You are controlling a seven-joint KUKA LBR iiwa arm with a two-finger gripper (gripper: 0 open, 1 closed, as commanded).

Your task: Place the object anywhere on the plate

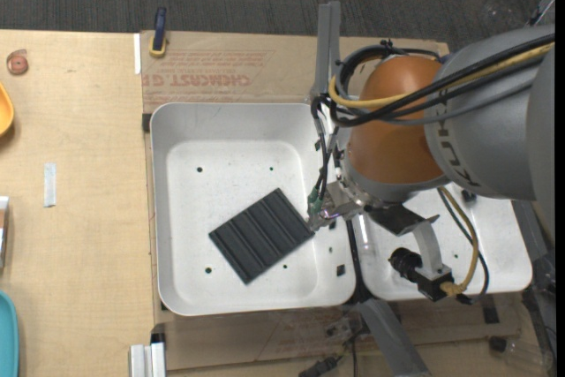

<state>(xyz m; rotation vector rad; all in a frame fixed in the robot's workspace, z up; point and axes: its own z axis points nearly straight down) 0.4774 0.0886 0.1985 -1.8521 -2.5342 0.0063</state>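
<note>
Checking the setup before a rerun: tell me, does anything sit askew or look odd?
The dark ribbed plate lies diagonal in the left bin, not square to its walls. The end effector hangs at its right corner. Nothing looks spilled or damaged.

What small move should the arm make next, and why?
Probably lift the wrist a little to show what is beneath it. The arm hangs over the seam between the two bins, hiding the gripper, right beside the right corner of the dark ribbed plate lying tilted in the left bin.
</note>
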